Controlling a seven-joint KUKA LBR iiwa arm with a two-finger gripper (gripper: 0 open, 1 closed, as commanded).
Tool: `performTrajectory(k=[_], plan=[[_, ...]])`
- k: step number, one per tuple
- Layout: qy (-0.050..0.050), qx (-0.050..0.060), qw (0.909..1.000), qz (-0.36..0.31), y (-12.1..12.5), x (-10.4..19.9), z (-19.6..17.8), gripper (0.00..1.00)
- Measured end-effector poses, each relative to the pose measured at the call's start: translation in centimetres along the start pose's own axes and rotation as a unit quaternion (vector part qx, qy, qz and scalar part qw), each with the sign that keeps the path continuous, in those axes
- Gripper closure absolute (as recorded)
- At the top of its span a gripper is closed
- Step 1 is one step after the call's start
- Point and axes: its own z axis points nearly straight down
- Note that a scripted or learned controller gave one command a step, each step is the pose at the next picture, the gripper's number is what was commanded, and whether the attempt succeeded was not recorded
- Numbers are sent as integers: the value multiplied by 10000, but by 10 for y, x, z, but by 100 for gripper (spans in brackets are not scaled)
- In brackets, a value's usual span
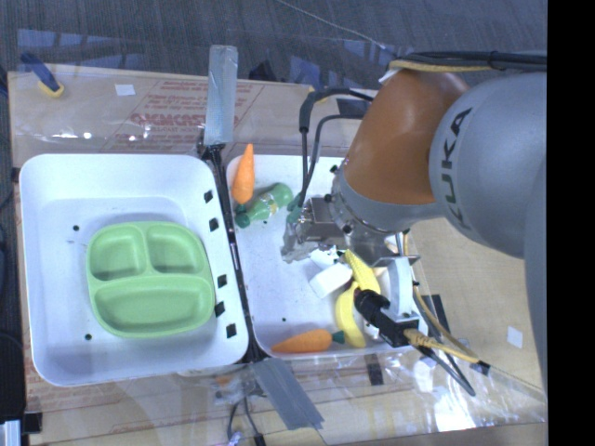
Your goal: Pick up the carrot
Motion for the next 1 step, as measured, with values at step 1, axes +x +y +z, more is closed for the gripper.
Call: performTrajectory(k=[1], plan=[[1,-1,9988,-490,18,31,-10,100]])
